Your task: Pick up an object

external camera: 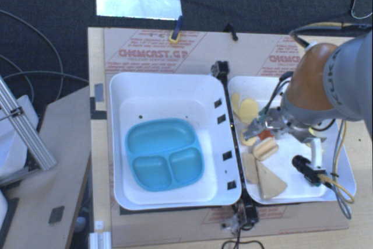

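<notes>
Two white bins (169, 87) on the table: one blue tray (165, 153) left; several food pieces right. My end effector (260, 127) overhangs a bun (265, 150) lying long-axis left-right; its grip I cannot tell

Two white bins (169, 87), one blue divided plate (165, 153), and about five pale food pieces (265, 150) in the right-hand bin.
</notes>
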